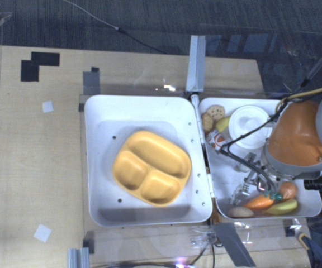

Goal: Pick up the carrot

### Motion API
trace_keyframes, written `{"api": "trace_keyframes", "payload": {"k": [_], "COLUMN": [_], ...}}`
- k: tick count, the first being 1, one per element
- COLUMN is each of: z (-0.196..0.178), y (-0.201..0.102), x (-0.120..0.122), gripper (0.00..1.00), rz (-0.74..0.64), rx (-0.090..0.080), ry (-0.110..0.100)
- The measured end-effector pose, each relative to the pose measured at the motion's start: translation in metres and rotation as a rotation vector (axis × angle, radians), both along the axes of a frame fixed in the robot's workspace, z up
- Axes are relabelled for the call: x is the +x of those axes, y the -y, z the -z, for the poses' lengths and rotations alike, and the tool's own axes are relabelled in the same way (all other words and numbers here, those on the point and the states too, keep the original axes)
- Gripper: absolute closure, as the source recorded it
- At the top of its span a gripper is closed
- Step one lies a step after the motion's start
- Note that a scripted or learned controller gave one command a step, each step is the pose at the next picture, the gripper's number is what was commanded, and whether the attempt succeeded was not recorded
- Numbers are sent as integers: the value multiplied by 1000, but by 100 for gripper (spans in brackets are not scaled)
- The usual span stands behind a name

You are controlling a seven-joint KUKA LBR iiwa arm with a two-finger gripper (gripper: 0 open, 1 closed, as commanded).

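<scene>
Two white bins sat side by side; the left bin (94, 149) held a yellow divided tray (151, 167), while the right bin (312, 210) was crowded with play food. The carrot (260, 202) lay along that bin's lower wall, toward the lower right of the frame, touching a yellow-green banana-like piece (282, 207) on its right and just beside a pale oval piece (241, 211) on its lower left. The gripper (249, 187) hung just above the carrot's left end, probably lined up for a descent onto it; whether its fingers were apart or closed could not be told, and nothing showed between them. A peach-coloured piece (288, 190) crowded the carrot from the upper right. Higher up sat a white cup (249, 126) and a cookie (213, 114), well clear. The near wall and close neighbours likely left little room for a clean grasp.
</scene>
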State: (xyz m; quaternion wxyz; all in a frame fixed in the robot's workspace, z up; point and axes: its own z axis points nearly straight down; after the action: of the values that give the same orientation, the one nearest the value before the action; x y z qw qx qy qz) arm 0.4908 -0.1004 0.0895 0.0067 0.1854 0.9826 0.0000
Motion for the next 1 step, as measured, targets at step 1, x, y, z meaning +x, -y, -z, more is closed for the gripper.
{"api": "trace_keyframes", "payload": {"k": [1], "z": [0], "y": [0], "x": [0], "gripper": [0], "rz": [0], "rx": [0], "ry": [0]}}
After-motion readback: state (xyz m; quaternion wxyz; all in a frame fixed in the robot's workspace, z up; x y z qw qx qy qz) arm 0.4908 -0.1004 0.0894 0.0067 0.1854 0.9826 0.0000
